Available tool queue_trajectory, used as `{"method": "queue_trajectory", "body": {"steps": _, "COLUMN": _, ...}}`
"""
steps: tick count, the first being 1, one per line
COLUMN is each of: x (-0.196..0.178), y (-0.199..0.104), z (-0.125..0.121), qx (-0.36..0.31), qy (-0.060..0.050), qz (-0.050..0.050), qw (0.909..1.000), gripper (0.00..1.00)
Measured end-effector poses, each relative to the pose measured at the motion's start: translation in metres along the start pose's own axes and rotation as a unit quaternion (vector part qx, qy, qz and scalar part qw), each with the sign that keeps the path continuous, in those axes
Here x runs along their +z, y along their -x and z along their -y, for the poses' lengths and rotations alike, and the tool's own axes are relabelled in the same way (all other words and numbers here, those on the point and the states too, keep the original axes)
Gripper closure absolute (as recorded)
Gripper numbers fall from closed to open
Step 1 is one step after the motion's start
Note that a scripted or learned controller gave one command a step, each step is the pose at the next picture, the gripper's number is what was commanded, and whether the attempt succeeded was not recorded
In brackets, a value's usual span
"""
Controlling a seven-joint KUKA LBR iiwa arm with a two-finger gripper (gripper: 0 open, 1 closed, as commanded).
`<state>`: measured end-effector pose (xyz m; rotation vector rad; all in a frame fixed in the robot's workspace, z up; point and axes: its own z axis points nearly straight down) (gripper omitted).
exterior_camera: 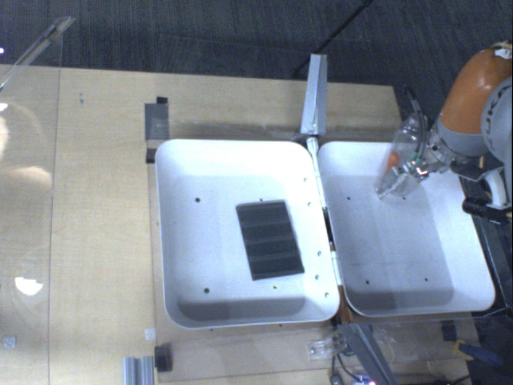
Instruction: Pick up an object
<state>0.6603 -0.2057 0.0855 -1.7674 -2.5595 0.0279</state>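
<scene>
arm over the right bin, dark slab in the left

at the far left of the frame a clear sheet (28,175) overlaps the wooden table (96,239), with pale glare spots on it. the table is light tan and fills most of the frame below a dark carpeted floor (200,14) along the top.

left of centre sits the left bin (180,215), white and shallow with rounded corners. a dark ribbed slab (270,239) lies flat near the middle of its floor, turned a little off square with the bin's walls and well apart from every wall. small dark brackets (158,119) stand on the table just outside the bin's upper left corner and below its lower left corner.

at the centre, a grey metal post (314,95) runs up from the point where the two bins meet. the bins touch along their shared edge.

the right bin (449,287) is likewise white and shallow. in its upper part the gripper (398,184) hangs low over the floor, pale and partly see-through, with a small orange patch (393,160) beside it; i cannot tell what that patch is, nor whether the jaws are spread or pressed together, nor whether anything sits between them.

at the upper right the arm (481,103) comes in, grey with its orange band. cables (361,359) lie on the table under the bins' lower edge.
</scene>
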Motion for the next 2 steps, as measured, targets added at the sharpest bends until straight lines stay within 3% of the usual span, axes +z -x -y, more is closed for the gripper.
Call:
{"method": "queue_trajectory", "body": {"steps": 1, "x": -0.008, "y": 0.0, "z": 0.002, "qx": -0.001, "qy": -0.004, "qz": -0.001, "qw": 1.0, "gripper": 1.0}}
{"method": "queue_trajectory", "body": {"steps": 2, "x": -0.101, "y": -0.06, "z": -0.03, "qx": -0.024, "qy": 0.02, "qz": 0.01, "qw": 0.9995, "gripper": 1.0}}
